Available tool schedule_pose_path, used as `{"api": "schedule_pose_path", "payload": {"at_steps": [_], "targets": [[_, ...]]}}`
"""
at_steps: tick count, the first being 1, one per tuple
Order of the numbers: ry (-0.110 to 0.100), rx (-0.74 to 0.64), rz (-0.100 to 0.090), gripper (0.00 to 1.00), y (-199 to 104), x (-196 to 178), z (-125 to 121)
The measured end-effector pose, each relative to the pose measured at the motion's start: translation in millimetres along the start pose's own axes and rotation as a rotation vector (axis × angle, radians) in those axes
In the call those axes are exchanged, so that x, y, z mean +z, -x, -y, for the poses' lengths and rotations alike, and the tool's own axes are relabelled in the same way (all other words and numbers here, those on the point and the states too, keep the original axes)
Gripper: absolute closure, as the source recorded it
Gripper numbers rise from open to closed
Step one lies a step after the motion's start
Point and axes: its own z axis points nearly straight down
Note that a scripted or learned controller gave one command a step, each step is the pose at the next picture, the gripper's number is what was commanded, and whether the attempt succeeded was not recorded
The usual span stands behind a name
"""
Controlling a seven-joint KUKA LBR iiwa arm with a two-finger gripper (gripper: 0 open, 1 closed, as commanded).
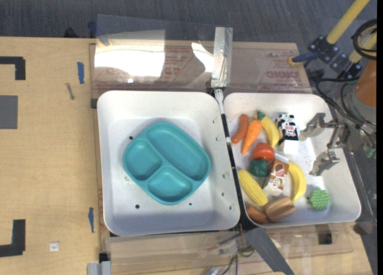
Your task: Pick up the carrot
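Gripper (321, 143): fingers spread wide and holding nothing, poised over the right bin (344, 202) well to the right of the carrot (252, 136), apparently before any descent. Carrot: lying aslant at the bin's upper left, just beside a second orange piece (240, 129) and a banana (270, 131), with a tomato (263, 151) just below. Such crowding probably leaves the fingers little room.
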Motion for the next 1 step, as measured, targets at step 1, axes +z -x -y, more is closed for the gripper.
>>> {"api": "schedule_pose_path", "payload": {"at_steps": [1], "targets": [[0.002, 0.25, -0.005, 0.0, 13.9, 5.6, -83.6]]}}
